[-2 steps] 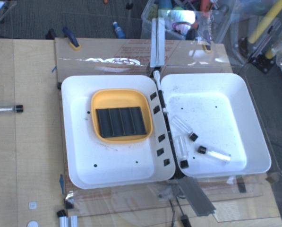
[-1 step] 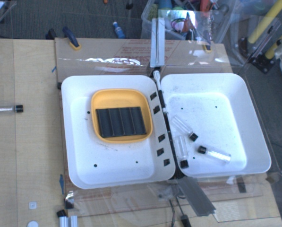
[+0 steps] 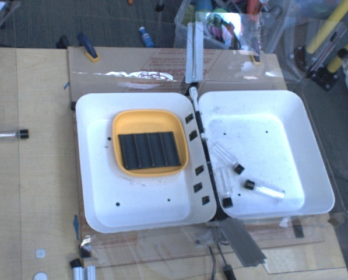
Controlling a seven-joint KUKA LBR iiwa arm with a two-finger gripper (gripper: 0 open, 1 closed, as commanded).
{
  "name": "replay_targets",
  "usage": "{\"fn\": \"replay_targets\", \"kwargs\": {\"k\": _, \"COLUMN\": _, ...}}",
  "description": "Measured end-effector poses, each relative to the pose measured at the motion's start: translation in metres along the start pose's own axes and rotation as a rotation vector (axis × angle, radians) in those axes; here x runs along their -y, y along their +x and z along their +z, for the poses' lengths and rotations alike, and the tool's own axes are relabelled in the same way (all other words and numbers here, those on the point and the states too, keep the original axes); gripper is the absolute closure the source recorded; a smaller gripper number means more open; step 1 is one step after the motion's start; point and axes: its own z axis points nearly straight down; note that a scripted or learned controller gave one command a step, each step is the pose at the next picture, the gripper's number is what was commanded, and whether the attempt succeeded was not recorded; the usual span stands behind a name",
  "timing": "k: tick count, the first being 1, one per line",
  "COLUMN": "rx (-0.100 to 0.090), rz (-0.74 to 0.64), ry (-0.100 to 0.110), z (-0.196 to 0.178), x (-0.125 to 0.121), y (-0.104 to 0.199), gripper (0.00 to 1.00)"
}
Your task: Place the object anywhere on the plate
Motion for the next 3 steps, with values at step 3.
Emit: {"fn": "replay_targets", "kwargs": {"k": 3, "rx": 0.0, "rz": -0.469, "ry": -0.002, "z": 0.073, "x": 0.002, "y": -0.009, "gripper": 0.0}}
